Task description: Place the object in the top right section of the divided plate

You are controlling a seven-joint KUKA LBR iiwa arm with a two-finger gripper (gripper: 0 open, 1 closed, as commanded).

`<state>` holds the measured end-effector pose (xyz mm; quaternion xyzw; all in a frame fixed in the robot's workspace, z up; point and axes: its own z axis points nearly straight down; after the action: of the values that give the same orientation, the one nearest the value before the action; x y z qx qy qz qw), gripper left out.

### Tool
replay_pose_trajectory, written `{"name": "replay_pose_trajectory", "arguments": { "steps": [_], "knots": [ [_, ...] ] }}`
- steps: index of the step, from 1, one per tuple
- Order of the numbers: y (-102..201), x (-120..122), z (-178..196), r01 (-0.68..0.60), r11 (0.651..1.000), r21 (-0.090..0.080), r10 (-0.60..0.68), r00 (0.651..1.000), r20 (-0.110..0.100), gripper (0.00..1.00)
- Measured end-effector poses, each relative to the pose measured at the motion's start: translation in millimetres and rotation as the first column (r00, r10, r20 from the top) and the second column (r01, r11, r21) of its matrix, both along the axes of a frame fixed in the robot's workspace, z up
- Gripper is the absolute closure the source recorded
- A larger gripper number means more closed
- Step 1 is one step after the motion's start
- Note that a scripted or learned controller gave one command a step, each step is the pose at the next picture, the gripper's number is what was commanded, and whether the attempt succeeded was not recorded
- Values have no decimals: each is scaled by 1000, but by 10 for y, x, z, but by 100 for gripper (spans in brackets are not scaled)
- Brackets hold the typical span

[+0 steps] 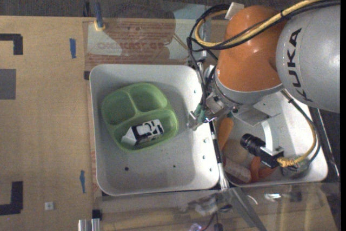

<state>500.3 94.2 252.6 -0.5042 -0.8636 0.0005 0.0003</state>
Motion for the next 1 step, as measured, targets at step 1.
{"name": "replay_pose_trajectory", "arguments": {
  "steps": [1],
  "knots": [
    [868, 253, -559, 31, 1000, 1, -31, 1000, 1, 100]
  ]
}}
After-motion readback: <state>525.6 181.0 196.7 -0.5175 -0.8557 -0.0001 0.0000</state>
